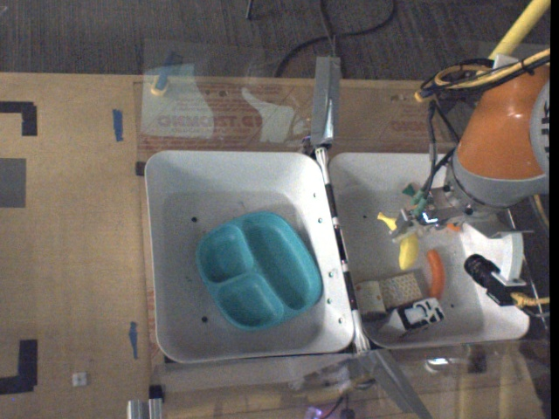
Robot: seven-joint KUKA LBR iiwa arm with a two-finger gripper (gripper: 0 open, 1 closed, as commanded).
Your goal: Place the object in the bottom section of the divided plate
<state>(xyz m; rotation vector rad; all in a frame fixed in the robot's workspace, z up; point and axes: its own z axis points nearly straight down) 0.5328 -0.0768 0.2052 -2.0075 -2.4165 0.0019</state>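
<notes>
A teal divided plate (258,269) lies in the left bin (175,190), with its three sections bare. My gripper (417,219) hangs low over the middle of the right bin (367,182), under the arm's orange band. Just left of it is a small yellow piece (387,223), and right below it a yellow banana-like object (407,252). An orange carrot-like object (435,271) lies beside the yellow one. Whether anything sits in the gripper is hidden by the wrist.
Near the right bin's front edge lie a tan block (371,297), a speckled sponge (403,286) and a black-and-white object (424,312). A metal divider (330,190) runs between the bins. Cables (463,75) hang behind the arm.
</notes>
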